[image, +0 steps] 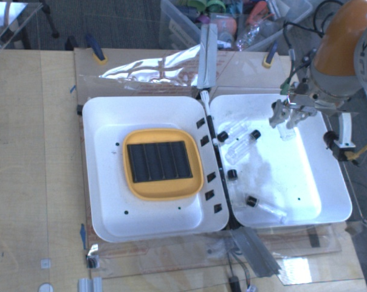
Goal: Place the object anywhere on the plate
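A yellow plate (163,163) with a dark ridged centre lies in the left bin (104,218). Several clear plastic bottles with black caps lie in the right bin (329,208). One bottle (239,132) lies near the divider, and another clear one (236,151) sits just below it. A small vial (265,207) rests near the front wall. My gripper (285,119) hangs over the far right part of the right bin, to the right of the bottles and apart from them. Nothing visible is held in it.
A black divider with clips (211,157) runs between the two bins. A loose black cap (231,174) lies by it. Crumpled foil (153,72) lies behind the left bin, and a crate of colourful toys (232,5) stands at the back.
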Controlling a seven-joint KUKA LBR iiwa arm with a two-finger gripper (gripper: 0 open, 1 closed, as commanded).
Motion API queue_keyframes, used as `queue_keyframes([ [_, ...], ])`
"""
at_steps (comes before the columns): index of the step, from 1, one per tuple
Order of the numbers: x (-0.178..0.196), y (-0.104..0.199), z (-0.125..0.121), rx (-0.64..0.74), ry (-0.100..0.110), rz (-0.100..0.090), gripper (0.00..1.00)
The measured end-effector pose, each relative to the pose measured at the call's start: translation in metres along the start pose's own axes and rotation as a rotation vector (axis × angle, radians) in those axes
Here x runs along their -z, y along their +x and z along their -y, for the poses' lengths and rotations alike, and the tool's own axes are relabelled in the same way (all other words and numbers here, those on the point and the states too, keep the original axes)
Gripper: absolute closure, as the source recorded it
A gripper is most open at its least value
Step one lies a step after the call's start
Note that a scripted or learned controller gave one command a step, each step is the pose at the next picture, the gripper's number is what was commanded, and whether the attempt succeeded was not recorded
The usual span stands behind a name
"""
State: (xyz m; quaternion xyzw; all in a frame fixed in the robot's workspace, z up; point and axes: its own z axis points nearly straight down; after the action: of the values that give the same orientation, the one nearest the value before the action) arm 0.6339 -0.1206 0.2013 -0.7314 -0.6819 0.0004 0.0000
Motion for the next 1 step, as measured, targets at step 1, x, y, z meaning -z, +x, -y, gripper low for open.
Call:
queue_keyframes([
  [1, -0.0173, 0.0353, 0.0257, 0.302, 0.003, -0.002, 1.0],
])
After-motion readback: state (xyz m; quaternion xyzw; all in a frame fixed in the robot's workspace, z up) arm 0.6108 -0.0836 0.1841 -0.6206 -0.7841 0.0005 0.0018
